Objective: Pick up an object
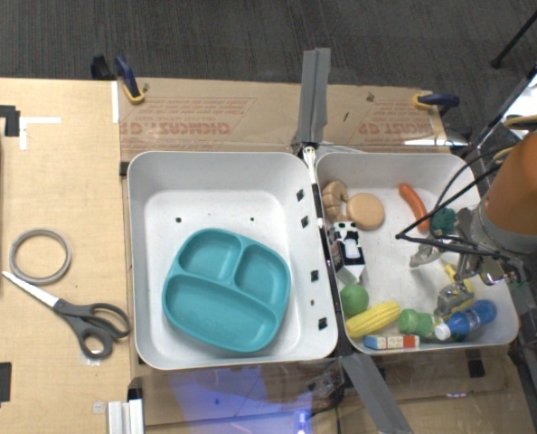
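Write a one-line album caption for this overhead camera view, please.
Robot arm reaching over the right bin of toy food, beside a teal divided plate in the left bin.

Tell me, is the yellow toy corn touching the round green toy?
Touching. The camera view shows the yellow toy corn lying against the round green toy, no gap between them.

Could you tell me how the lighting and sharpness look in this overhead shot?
Camera view: even, soft light with faint shadows inside both bins; a bluish-purple glow spills along the bottom edge below the left bin; the gripper area looks slightly blurred, while the scissors are crisp.
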`<control>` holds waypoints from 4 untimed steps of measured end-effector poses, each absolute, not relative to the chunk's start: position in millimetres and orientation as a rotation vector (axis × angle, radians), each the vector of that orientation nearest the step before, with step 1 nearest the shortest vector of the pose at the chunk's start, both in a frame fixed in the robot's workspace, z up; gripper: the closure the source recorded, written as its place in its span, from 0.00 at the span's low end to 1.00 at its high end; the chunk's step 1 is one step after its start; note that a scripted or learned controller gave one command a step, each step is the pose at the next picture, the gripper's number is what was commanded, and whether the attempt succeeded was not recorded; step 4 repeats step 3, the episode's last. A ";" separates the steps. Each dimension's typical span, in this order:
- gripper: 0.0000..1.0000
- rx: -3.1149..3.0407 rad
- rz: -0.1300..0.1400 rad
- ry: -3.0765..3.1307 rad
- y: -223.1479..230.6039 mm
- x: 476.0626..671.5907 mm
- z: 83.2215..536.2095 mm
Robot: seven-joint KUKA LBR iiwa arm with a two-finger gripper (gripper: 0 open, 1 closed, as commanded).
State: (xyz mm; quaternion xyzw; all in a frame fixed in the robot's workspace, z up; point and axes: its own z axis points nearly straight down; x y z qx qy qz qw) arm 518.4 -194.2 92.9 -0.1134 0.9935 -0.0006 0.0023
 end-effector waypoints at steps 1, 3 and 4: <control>0.00 -0.333 0.001 3.119 -147.3 575.6 92.8; 0.00 -0.289 -0.003 3.121 -219.5 647.6 93.9; 0.00 -0.289 -0.003 3.121 -219.5 647.6 93.9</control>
